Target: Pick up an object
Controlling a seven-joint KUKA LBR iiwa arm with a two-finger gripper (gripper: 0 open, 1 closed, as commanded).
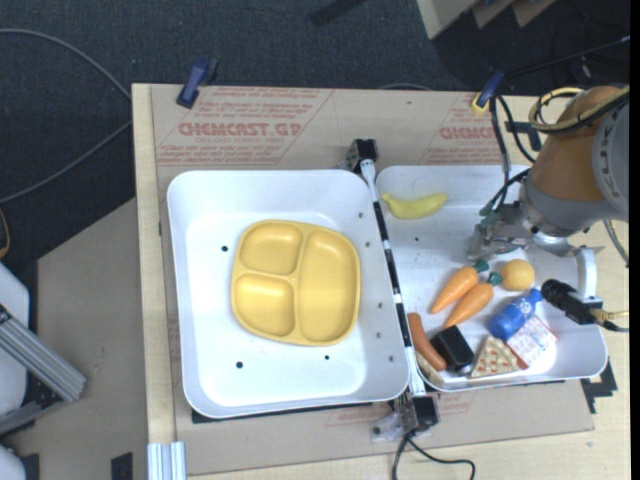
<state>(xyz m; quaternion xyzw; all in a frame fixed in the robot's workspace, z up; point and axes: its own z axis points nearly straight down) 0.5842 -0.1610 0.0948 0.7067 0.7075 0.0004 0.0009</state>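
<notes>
Right bin [590,360], near end: pizza slice [495,358], blue packet [512,318], sausage [424,341], crowded together (hard to single out). Middle: two carrots [462,296] and a yellow ball [517,274], over which the gripper [497,240] is poised; finger state cannot be told. Far end: banana [415,205], isolated. Left bin [190,268]: yellow divided plate [296,281].

Arm [585,158] comes in from the right side, grey body with the orange band sitting just above the wrist. It's bent downward, so the gripper [497,238] hangs low, pointing left and down, wrist bulky behind it.
</notes>
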